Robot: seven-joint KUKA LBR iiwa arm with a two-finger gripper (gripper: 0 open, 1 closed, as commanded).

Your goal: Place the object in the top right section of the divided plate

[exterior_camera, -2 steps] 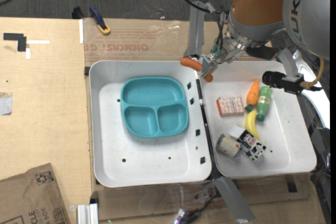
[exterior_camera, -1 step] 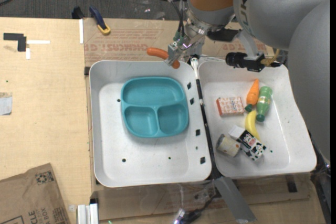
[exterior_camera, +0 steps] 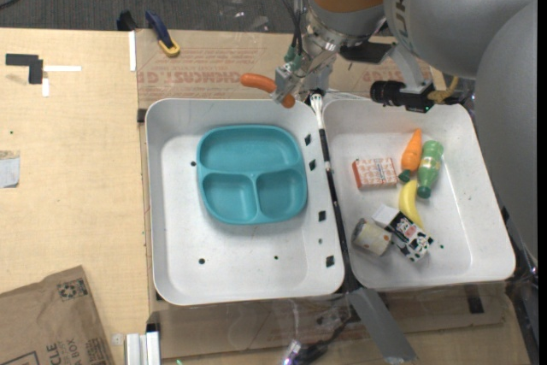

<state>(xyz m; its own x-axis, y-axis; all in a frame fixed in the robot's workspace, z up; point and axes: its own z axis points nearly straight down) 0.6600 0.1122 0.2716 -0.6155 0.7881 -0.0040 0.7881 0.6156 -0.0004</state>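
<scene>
Orange carrot (exterior_camera: 256, 83) sits clamped in the gripper (exterior_camera: 286, 90), above the left bin's (exterior_camera: 162, 184) back rim, short of the teal plate (exterior_camera: 252, 173). Risk: pinched at one tip, it may swing loose and drop outside the bin.

The right-hand shallow white bin (exterior_camera: 487, 184) holds a small pink-and-white carton (exterior_camera: 374, 173), with an orange plastic carrot (exterior_camera: 413, 149) and a green plastic bottle (exterior_camera: 428, 167) touching side by side to its right. Nearer lie a yellow banana (exterior_camera: 408, 203), a black-and-white cow-patterned carton (exterior_camera: 411, 238) and a tan can (tipped on its side) (exterior_camera: 371, 237). A blue-and-yellow clamp (exterior_camera: 162, 33) rests on the worktop (exterior_camera: 68, 175), far left.
</scene>
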